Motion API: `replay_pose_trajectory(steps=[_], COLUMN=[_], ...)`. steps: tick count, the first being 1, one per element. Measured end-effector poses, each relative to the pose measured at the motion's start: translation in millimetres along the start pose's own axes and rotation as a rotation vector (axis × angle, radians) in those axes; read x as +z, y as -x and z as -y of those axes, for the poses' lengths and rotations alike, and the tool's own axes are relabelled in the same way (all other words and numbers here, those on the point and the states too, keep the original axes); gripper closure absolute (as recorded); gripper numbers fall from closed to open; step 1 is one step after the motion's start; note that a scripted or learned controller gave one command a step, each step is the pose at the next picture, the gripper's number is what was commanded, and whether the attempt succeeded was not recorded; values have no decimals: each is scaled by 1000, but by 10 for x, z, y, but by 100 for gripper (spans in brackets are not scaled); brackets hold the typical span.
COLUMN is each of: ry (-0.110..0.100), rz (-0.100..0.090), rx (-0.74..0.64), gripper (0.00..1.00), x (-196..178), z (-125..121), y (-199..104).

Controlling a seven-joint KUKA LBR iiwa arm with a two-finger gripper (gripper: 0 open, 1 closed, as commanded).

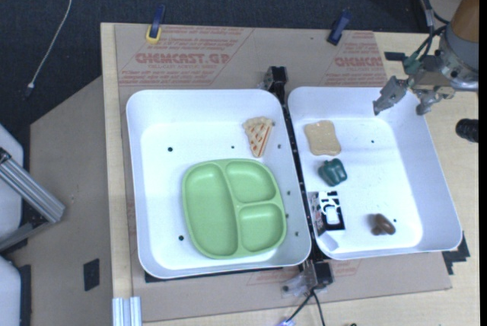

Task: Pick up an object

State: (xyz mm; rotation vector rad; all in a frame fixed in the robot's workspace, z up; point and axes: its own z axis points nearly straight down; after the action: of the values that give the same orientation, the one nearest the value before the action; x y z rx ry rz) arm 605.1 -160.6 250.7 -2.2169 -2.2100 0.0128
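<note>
Hovering over the far right corner of the right bin (426, 164), the end effector (405, 97) has its two fingers spread apart and nothing is between them. In this bin lie a tan bread slice (322, 137), just beside it a green pepper-like toy (332, 172), a black and white card (330, 211) at the left wall, and a small brown object (382, 225) near the front. The left bin (152, 164) carries a green divided plate (233, 207) and a waffle-patterned wedge (258, 135) behind it. Both bins rest on the counter (114, 126).
</note>
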Motion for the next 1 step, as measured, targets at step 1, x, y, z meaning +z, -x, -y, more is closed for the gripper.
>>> replay_pose_trajectory(steps=[1], ry=[14], rz=[2], rx=[-3], gripper=[0], x=[-81], z=[-22], y=[-7])
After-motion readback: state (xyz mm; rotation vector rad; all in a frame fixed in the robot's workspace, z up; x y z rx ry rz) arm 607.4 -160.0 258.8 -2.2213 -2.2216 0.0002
